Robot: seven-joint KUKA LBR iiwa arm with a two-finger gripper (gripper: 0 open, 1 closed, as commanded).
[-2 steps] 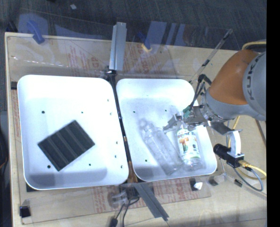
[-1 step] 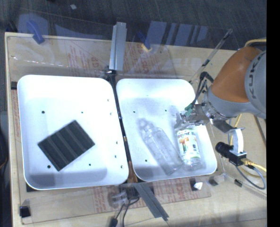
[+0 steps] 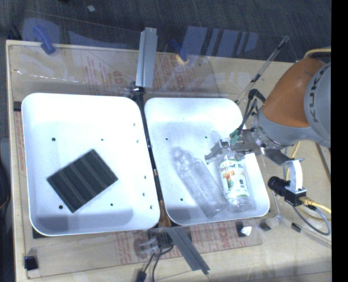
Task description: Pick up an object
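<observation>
1. I see two bottles in the right bin (image 3: pixel 162 122), lying side by side. The labelled bottle (image 3: pixel 235 182) rests near the bin's right wall, its long axis running roughly from the far side toward the near edge, top end pointing away from me toward the gripper.
2. The clear bottle (image 3: pixel 196 181) lies just to its left, tilted on a diagonal from upper left to lower right, apparently without a label.
3. The label shows white with orange and green patches; its writing is too small for me to read.
4. The gripper (image 3: pixel 223 150) hangs at the top end of the labelled bottle; I cannot tell from here how it is set or whether it grips anything.
5. The arm (image 3: pixel 291 101), grey with its orange band, reaches in from the right.
6. One dark ribbed slab (image 3: pixel 83 180) lies flat and diagonal in the left bin (image 3: pixel 39 107).
</observation>
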